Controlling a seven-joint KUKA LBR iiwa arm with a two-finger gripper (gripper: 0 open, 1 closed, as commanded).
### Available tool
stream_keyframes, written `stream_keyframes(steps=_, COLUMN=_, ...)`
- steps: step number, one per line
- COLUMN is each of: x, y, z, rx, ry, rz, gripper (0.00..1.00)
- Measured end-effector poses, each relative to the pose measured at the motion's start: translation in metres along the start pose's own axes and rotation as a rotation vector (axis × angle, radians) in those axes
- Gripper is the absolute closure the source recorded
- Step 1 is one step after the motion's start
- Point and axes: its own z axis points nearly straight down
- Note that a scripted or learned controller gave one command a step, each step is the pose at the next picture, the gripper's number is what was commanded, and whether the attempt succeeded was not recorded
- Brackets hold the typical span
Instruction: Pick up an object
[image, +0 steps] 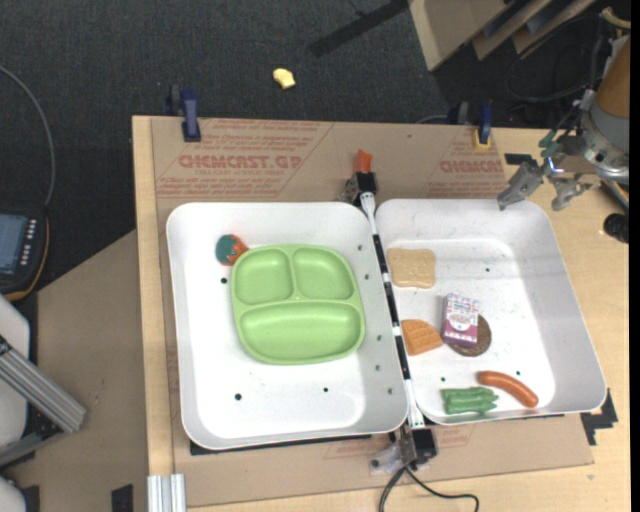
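Note:
My gripper (540, 190) hangs over the far right corner of the right bin (560, 290), its two fingers spread open with nothing between them. Inside that bin lie a tan bread slice (412, 267), an orange wedge (420, 337), a pink and purple packet (461, 313) resting on a brown disc (478, 340), a red sausage (507, 388) and a green bean bundle (469, 401). All of them sit well below and to the left of the gripper.
The left bin (200, 380) holds a green divided plate (297, 302) and a small red and green object (230, 248) near its far left corner. Blue clamps (187, 110) grip the board's far edge. A yellow scrap (284, 77) lies on the floor beyond.

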Motion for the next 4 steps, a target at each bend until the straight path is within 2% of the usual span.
stream_keyframes(steps=1, x=0.057, y=-0.035, z=0.042, rx=0.006, ry=0.004, rz=-0.003, gripper=0.0)
stream_keyframes(steps=2, x=0.086, y=-0.112, z=0.133, rx=0.011, ry=0.004, rz=0.001, gripper=0.0)
stream_keyframes(steps=3, x=0.098, y=-0.131, z=0.128, rx=0.003, ry=0.002, rz=0.001, gripper=0.0)
stream_keyframes(steps=4, x=0.098, y=-0.128, z=0.117, rx=-0.005, ry=0.0, rz=0.002, gripper=1.0)
